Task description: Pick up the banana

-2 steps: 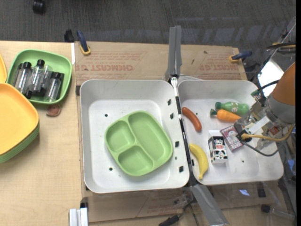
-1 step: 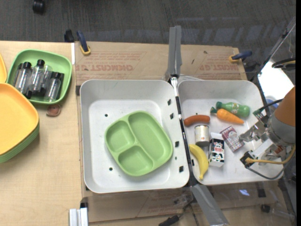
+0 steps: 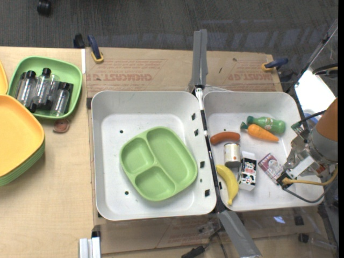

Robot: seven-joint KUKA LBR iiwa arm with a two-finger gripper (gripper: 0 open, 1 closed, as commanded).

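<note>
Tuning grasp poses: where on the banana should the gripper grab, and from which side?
Probably just below mid-length on the banana, coming straight down, closing across its narrow width. It lies flat and curved along the left wall of the right bin, and the small carton crowds its upper half, so the lower half looks freer. Wall and carton likely block a side approach.
</note>
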